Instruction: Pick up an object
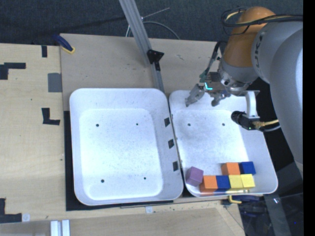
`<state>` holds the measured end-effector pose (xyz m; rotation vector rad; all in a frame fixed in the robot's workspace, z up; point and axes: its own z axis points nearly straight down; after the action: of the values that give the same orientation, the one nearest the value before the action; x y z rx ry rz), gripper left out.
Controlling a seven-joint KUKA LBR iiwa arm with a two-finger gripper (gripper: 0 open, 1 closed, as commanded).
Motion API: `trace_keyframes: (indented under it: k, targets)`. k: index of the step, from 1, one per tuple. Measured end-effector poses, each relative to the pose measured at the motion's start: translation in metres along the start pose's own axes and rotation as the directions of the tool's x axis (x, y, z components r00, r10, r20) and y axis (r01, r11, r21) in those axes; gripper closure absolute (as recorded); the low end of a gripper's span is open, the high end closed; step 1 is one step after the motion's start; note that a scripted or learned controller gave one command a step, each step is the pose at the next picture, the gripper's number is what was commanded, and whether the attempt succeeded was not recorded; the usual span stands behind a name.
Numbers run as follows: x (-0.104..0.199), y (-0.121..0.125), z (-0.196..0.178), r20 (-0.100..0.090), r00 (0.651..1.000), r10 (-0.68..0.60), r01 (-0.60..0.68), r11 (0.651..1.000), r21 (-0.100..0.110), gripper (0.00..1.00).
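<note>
Hung the tool point(204, 98) at the upper edge of the right bin point(211, 132), right of the frame's centre, fingers spread apart and gripping nothing. Sat well away from the blocks, which were crowded into that bin's lower right corner, toward the bottom of the frame: a purple block point(195, 175) at the left end, slightly askew, then an orange block point(210, 182), a blue block point(223, 182) and yellow blocks point(241, 181) in a row, with another orange block point(230, 169) and another blue block point(247, 167) behind.

Judged best to travel down the frame to that cluster and go for the purple block, free on its left side, leaving room for a finger. Called for fingers kept wide, a straight descent, and closing across the free faces, not along the packed row. Risked nudging neighbours or clipping the bin wall otherwise.

Lay the left bin point(118, 146) bare white, mid-frame, on the table point(29, 146).

Could not make out the finger pads against the white rim. Could not count the yellow blocks for certain, nor tell whether the blocks touched the wall.
</note>
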<state>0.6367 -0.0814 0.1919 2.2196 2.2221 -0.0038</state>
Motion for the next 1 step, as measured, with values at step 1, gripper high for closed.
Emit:
trace_keyframes:
  k: [1]
  targets:
    - [0.0207,-0.0278,0.0,-0.001,1.0,0.0,0.0,1.0,0.002,0.0]
